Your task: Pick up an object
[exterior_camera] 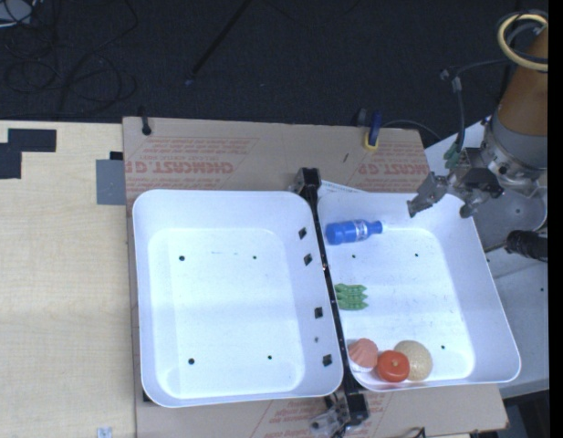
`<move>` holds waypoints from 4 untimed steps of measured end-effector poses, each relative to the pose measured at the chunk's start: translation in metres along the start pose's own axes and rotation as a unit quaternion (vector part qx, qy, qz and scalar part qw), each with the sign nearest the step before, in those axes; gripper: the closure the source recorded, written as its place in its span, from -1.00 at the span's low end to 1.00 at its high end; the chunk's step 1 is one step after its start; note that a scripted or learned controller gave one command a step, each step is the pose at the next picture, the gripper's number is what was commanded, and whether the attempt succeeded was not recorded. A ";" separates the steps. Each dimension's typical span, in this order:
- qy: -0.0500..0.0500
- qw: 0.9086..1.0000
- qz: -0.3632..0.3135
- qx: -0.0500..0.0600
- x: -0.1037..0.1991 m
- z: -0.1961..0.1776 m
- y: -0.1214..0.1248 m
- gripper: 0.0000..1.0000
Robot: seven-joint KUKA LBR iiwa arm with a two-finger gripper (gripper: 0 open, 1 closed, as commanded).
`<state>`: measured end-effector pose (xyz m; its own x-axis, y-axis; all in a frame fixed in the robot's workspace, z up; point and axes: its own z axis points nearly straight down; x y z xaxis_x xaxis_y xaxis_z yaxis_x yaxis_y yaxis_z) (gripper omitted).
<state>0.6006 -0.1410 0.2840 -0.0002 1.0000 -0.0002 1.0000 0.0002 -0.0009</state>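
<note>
Pincer poised over the right bin

The pincer point(443, 195) hangs spread and empty above the far right bin point(495, 322) rim, presumably lining up on the blue bottle point(352, 232).

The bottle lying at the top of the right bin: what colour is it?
Blue, with a white cap; the bottle shows clearly in the camera view.

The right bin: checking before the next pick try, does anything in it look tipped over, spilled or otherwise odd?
Only the blue bottle looks odd: it lies on its side against the right bin's far left wall. The green item rests flat, and three round pieces cluster in the near left corner. No spill visible.
</note>
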 end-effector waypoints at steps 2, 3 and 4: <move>0.001 1.000 0.001 0.002 -0.073 0.045 -0.118 -1.00; 0.001 1.000 0.002 0.002 -0.074 0.037 -0.116 1.00; 0.001 1.000 0.003 0.002 -0.074 0.037 -0.116 -1.00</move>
<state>0.4848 -0.2150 0.2467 0.0066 1.0000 0.0018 1.0000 -0.0066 -0.0044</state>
